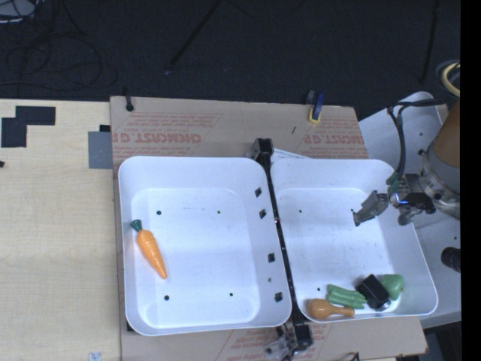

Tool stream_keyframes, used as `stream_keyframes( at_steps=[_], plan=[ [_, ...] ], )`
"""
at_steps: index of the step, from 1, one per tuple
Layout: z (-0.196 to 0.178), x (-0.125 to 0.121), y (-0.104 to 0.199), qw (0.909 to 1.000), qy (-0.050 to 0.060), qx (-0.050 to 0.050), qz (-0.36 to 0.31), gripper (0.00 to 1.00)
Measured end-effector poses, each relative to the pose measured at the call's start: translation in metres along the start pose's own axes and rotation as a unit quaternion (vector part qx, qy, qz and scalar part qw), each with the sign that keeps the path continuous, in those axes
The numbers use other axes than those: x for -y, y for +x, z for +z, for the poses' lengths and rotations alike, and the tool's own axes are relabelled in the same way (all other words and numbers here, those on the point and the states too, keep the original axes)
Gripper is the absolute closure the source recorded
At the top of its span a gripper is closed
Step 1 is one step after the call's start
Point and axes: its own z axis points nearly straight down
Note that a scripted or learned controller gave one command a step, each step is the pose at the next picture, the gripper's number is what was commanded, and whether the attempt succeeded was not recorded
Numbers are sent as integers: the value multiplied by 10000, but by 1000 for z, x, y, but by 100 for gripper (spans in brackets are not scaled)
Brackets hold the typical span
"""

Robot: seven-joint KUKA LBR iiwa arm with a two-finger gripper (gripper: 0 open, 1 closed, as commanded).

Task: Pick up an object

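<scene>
The gripper [387, 209] hangs with fingers apart, holding nothing, over the right bin [406, 173] near its right wall. The carrot [150, 251] lies by the left bin's [188, 168] left wall; 4 items crowd the right bin's front edge.

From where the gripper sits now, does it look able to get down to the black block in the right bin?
Probably yes. The gripper hangs over the right bin, and the black block lies on top of its pile, nothing covering it.
</scene>
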Motion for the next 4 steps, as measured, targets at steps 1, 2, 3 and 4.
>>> stream_keyframes(
  at_steps=[1, 2, 3, 4],
  plan=[
    [-105, 2, 52, 10000, -54, -3, -31, 0],
    [-108, 3, 49, 10000, 10, -1, -11, 100],
    [-178, 17, 136, 10000, -29, -8, -47, 100],
    [-257, -53, 197, 10000, -45, -4, -32, 100]
  ],
)
